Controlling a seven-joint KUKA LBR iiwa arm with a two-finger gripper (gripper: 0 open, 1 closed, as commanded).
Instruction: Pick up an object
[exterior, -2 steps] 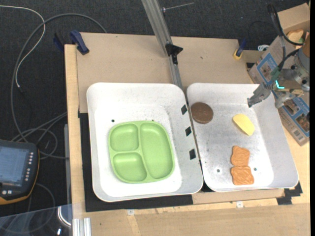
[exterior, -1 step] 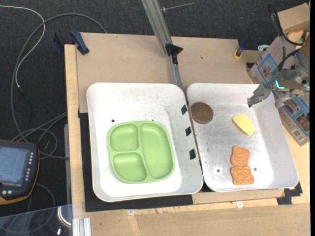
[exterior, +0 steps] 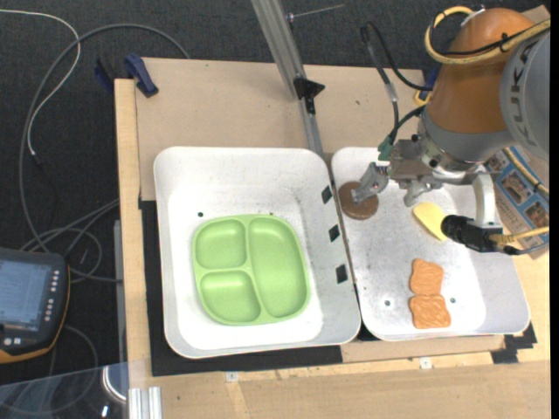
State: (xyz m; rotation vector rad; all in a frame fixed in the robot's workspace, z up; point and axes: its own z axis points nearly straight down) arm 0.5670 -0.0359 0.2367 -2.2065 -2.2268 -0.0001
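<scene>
Disc point(exterior: 358, 201), far-left in the right bin point(exterior: 384, 269) just beside the claw point(exterior: 391, 184), judged light, stiff and flat, best pinched across its rim; claw's opening cannot be told.

Bin floor point(exterior: 384, 256) lies open between brown disc point(exterior: 358, 202) and orange crackers point(exterior: 427, 278).

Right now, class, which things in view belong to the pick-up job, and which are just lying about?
Job: claw, brown disc beside it, yellow piece, two orange pieces, green divided plate.
Lying about: blue clamp on the bench corner, handheld screen off the bench.
</scene>
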